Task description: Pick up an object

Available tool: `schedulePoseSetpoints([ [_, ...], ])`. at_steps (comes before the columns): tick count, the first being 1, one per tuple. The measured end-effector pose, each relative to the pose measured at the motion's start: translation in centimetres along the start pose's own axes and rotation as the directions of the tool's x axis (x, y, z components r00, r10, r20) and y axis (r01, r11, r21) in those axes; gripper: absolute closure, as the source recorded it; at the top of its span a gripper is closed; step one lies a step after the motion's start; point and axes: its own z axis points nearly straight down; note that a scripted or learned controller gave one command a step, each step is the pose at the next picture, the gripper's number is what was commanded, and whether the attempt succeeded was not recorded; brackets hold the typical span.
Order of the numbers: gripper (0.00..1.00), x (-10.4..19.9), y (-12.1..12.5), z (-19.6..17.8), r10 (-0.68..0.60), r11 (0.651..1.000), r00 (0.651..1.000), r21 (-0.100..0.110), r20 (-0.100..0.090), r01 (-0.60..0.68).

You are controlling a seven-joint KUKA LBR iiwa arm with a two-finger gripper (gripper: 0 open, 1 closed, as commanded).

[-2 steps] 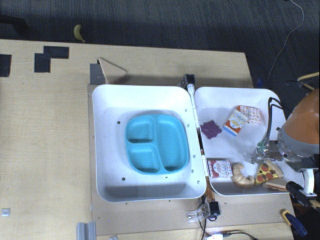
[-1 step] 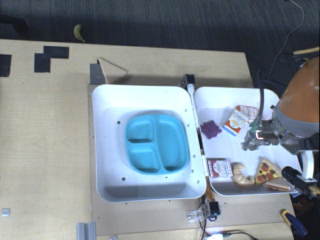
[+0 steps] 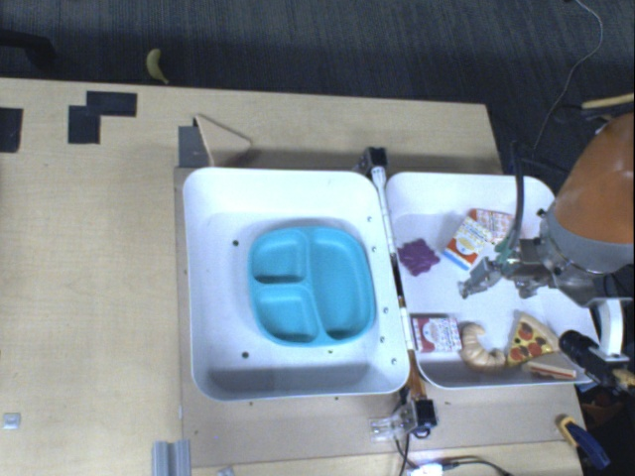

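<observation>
Nearest, the croissant [image 3: 482, 346] and pizza slice [image 3: 533, 340] lie along the right bin's [image 3: 437, 201] front wall. The end effector [image 3: 479, 279] hovers above them, fingers parted, holding nothing; descend straight, centred. Beyond lies a purple piece [image 3: 419, 257].

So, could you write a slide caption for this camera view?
Gripper hovers over the right bin near a purple toy; blue tray sits in the left bin.
</observation>
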Motion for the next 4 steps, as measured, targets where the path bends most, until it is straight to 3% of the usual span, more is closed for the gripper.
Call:
schedulePoseSetpoints([
  [1,0.00,0.4,2.0,12.5,0.001,1.000,1.000,-0.006,0.001,-0.001],
  [2,1.00,0.5,2.1,11.4,-0.001,1.000,1.000,-0.011,0.002,0.001],
  [3,1.00,0.9,6.2,10.5,-0.001,1.000,1.000,0.000,0.000,0.001],
  [4,1.00,0.7,13.5,11.9,-0.003,1.000,1.000,0.000,0.000,0.003],
])
